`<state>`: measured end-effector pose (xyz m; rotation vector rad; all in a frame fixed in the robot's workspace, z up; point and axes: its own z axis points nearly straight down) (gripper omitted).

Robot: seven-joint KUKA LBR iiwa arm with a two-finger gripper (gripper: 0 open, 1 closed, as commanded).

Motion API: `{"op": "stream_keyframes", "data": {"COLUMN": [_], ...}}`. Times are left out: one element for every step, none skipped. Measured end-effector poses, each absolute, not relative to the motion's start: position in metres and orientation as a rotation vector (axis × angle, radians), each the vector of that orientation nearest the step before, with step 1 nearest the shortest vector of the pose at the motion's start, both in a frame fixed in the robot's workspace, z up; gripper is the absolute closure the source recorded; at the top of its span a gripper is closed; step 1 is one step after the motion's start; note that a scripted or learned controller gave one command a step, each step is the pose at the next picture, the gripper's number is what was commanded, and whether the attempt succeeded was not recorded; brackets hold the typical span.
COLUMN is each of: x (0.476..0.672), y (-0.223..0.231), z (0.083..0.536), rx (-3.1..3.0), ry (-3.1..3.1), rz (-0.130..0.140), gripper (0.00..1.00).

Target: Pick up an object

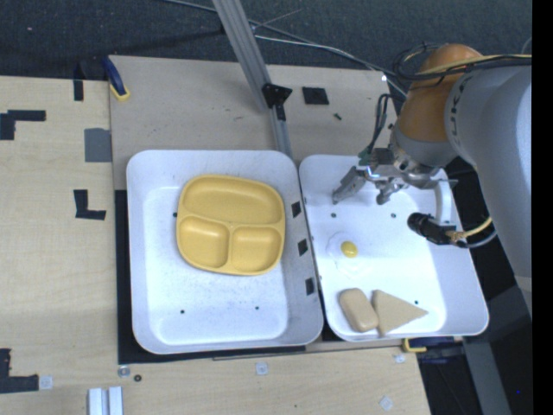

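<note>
Two white bins are sitting side by side on a light wooden bench (52,232). The left bin (147,258) is carrying one thing: a yellow plate (231,224) with three compartments, lying flat near the far edge of this bin, a little toward its right side.

The right bin (449,275) is carrying three things. One small yellow ball (348,249) is lying near the middle, closer to the left edge. One tan bread roll (356,309) is lying at the near edge, and one tan wedge (397,309) is touching it on its right side.

One gripper (368,190) is hanging over the far part of the right bin, well apart from the ball. Its two fingers are standing spread apart and nothing is between them.

The bench is bearing several dark tape marks on its left part. A grey metal pole (251,54) is crossing behind the bins. Dark carpet (130,11) is showing beyond the far edge of the bench.
</note>
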<state>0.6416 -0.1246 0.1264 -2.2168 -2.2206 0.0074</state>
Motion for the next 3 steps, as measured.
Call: {"op": "stream_keyframes", "data": {"x": [0.643, 0.653, 0.653], "y": [-0.124, -0.129, -0.128], "z": [0.139, 0.19, 0.204], "rx": [-2.217, -2.222, -2.22], "ry": [-2.224, -2.226, -2.224], "rz": [0.004, -0.004, 0.0], "gripper": [1.0, 1.0, 1.0]}}
